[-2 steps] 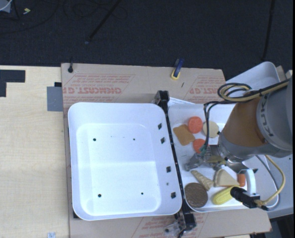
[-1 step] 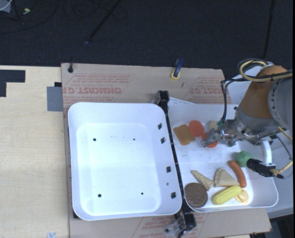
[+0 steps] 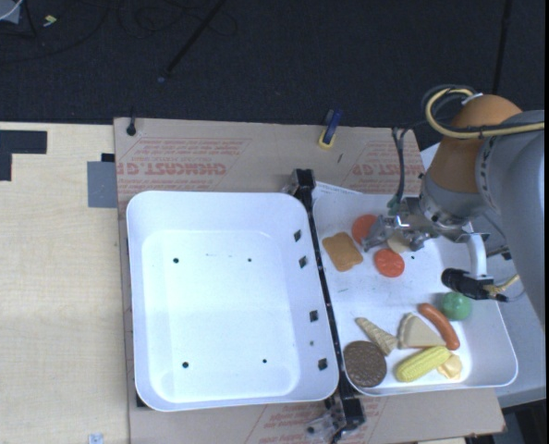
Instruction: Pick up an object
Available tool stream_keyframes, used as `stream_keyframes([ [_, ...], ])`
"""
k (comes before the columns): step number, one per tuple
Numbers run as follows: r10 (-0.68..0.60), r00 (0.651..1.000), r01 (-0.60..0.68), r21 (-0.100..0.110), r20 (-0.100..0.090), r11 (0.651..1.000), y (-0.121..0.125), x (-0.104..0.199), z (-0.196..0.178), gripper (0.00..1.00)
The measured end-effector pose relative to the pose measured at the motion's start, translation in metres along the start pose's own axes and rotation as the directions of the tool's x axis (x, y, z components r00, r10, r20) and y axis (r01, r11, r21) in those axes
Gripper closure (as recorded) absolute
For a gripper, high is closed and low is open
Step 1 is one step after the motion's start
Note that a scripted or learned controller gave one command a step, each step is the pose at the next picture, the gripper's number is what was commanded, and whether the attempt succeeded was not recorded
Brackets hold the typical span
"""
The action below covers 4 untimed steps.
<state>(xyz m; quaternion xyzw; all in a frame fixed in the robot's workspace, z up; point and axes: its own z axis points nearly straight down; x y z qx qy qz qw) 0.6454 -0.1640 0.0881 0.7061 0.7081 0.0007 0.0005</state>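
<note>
toy food items lie in the right bin (image 3: 506, 359), none raised off its floor. a red tomato (image 3: 389, 264) sits just below the gripper (image 3: 396, 236), with a second red piece (image 3: 363, 227) just to the gripper's left and a tan bread slice (image 3: 342, 251) further left, near the divider. finger state: cannot tell, the fingertips blur into the items beneath them, and nothing is visibly held between them. toward the bin's near edge lie a brown round cookie (image 3: 364, 363), a cone-shaped piece (image 3: 376, 333), a tan wedge (image 3: 419, 332), a sausage (image 3: 438, 326), a yellow corn cob (image 3: 423, 363) and a green ball (image 3: 457, 305). the arm (image 3: 482, 160) enters from the right, orange band above the wrist. the left bin (image 3: 136, 248) adjoins the right bin; both rest on a cardboard sheet (image 3: 210, 160) over the wooden bench (image 3: 43, 294)
</note>
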Motion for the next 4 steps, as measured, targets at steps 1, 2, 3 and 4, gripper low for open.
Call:
stream_keyframes([
  [1, 0.0, 1.0, 0.0, 0.007, -0.002, 1.0, -0.026, 0.044, 0.001, 0.0],
  [2, 0.003, 1.0, -0.003, 0.001, 0.008, 1.0, -0.001, 0.061, -0.002, 0.0],
  [3, 0.003, 1.0, -0.003, 0.013, -0.001, 1.0, -0.003, 0.063, -0.009, 1.0],
  [4, -0.008, 1.0, 0.008, -0.006, -0.004, 1.0, 0.001, 0.164, -0.106, 1.0],
])
